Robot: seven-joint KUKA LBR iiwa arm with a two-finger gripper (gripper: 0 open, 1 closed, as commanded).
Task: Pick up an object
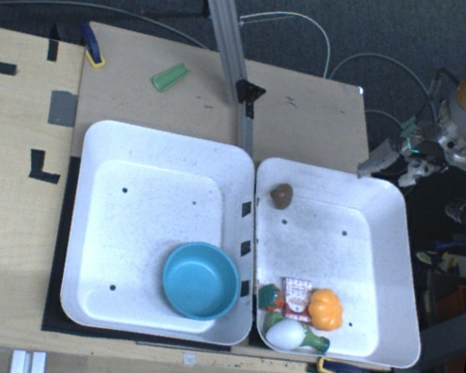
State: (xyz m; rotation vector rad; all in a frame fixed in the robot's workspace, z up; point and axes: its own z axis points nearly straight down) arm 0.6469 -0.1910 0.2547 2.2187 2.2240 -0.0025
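Note:
My gripper hangs over the far right corner of the right bin, above its rim, with its two fingers spread and nothing between them. A small brown ball lies alone near the right bin's far left corner. At that bin's near edge lies a cluster: an orange pumpkin-like toy, a red and white packet, a white egg shape and a dark green piece. A blue bowl sits upright in the left bin, near its front right.
A grey metal pole slants down to the bins' shared far edge. A green block and a blue and yellow clip lie on the board behind the left bin. Cables run across the dark floor at the back.

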